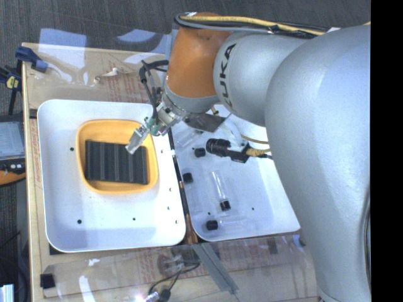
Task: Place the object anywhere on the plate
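A yellow plate (117, 128) lies in the left white bin (63, 219). A black ridged rectangular object (115, 162) rests flat on the plate and covers most of its middle. My gripper (136, 142) reaches down from the orange wrist band (189, 58) and its tip is at the black object's upper right corner, over the plate's right side. Whether the tip touches the object cannot be told.
The right white bin (271, 200) holds a clear tube with a black cap (220, 189), a small black piece (211, 224), another small black piece (199, 151) and a tiny brown bit (187, 177). The big grey arm covers the right of the view.
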{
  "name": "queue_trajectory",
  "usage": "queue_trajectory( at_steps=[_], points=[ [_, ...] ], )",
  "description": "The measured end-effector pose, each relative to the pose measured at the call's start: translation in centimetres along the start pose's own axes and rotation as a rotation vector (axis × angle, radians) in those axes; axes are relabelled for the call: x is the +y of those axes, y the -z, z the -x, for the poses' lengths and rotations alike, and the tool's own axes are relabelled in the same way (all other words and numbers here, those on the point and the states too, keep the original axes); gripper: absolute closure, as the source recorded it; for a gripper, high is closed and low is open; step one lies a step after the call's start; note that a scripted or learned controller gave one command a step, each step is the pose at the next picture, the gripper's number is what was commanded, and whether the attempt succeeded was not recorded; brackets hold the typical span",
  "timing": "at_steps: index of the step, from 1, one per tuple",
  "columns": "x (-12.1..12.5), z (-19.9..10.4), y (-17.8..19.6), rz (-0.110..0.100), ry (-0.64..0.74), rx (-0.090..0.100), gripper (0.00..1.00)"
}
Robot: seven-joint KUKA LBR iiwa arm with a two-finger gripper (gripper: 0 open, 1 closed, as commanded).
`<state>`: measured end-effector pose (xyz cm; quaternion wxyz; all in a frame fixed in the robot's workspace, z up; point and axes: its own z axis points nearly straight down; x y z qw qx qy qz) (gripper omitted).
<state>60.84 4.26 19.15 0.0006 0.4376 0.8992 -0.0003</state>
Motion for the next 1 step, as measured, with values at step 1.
queue_trajectory(
  at_steps=[1],
  points=[
    [1.13,0.59,0.11,0.003,0.157,-0.002,0.00]
  ],
)
